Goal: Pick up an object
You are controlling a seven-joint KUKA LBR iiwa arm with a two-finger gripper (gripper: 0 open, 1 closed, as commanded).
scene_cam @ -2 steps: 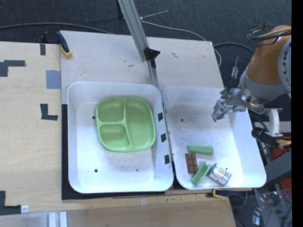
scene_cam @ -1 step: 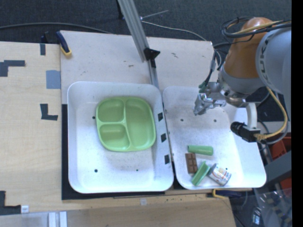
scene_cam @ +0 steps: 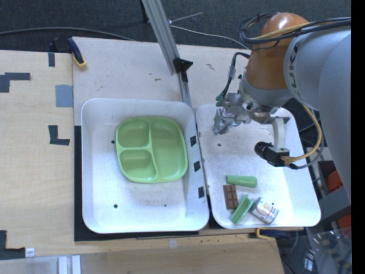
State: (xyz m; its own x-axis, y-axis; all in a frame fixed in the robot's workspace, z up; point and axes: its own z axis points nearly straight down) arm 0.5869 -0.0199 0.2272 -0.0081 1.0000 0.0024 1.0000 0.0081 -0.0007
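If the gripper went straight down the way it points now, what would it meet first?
Probably the bare floor of the right white bin beneath the gripper; the cluster of small objects lies nearer the camera, though depth is unclear.

Pale green divided tray [scene_cam: 151, 149], brown bar [scene_cam: 230, 196]

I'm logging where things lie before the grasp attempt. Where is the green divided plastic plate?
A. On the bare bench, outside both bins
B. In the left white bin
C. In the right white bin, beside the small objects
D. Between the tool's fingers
B: the green divided plastic plate lies flat in the left white bin, across the divider from the right white bin, over which the tool hangs.
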